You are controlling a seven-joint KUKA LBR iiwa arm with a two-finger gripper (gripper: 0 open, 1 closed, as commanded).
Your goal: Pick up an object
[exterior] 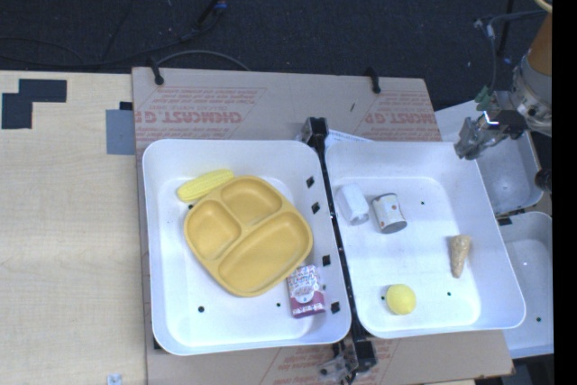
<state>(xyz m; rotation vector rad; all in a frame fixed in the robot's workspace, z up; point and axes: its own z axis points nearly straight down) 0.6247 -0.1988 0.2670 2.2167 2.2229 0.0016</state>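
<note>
My gripper [471,142] hangs at the far right, above the back right corner of the right bin [424,167]; nothing shows between its fingers. In that bin lie a white cup [352,204] on its side, a small metal can [389,213] beside it, a tan cone [460,255] near the right wall and a yellow ball [400,299] at the front. The left bin [167,194] holds a yellow divided plate [248,234], a yellow corn cob [205,185] at the plate's back left and a small red packet [306,291] at the front right.
A black divider [326,221] runs between the two bins. Both stand on a cardboard sheet [270,108] on the bench. A pale wooden surface [63,230] lies to the left. The arm's wrist [536,77] and cables rise at the right edge.
</note>
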